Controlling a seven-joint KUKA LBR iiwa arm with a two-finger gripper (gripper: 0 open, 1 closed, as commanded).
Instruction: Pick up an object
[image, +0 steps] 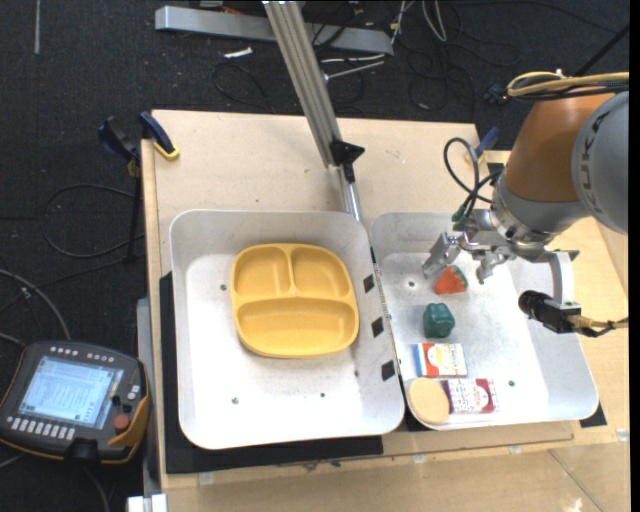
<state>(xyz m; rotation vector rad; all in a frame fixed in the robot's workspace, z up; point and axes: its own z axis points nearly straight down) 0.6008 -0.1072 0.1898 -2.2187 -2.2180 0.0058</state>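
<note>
On the table (250, 160) two shallow white bins sit side by side. The left bin (200, 400) carries a yellow divided plate (295, 300), lying flat a little toward the bin's far side, with its three compartments facing up. The right bin (540, 380) carries the small things: an orange-red object (452, 282) near the bin's far edge, a dark green block (438, 320) just beside it on the near side, a small white and red packet (441, 359) nearer still, and, against the bin's near edge, a round tan disc (429, 400) touching a red and white carton (470, 396). The grey arm with its orange band (550, 140) reaches in from the right edge of the table, and its claw (462, 262) hangs low over the far part of the right bin, directly over the orange-red object. The two fingers (438, 256) are spread apart, one to each side of that object, so the claw is released and grasps nothing; whether the fingertips touch the object cannot be told. A slanted metal pole (310, 85) crosses the far side of the table and ends near the gap between the bins. On the floor off the table's near left corner lies a handheld control pendant (70, 400) with a lit screen.
</note>
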